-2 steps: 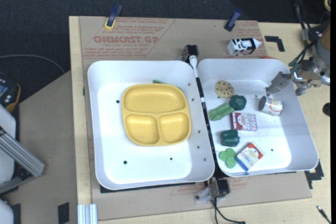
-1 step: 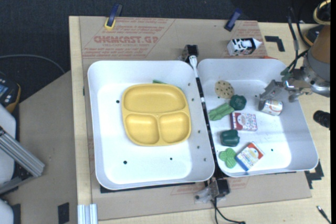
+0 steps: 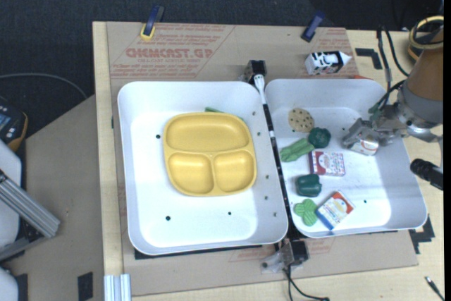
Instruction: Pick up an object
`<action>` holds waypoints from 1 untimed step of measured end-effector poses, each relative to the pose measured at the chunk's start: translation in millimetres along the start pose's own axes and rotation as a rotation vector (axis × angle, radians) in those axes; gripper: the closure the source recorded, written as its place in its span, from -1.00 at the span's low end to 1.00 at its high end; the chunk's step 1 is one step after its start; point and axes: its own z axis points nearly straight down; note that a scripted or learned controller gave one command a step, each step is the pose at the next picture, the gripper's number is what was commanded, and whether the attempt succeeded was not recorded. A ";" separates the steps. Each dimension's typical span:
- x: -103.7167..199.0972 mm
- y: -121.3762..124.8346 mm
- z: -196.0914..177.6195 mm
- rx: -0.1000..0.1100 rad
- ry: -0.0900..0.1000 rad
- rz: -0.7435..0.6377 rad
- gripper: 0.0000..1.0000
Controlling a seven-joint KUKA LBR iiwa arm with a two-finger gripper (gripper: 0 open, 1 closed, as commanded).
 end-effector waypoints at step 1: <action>1.3 0.1 36.3 -0.001 0.002 -0.001 -1.00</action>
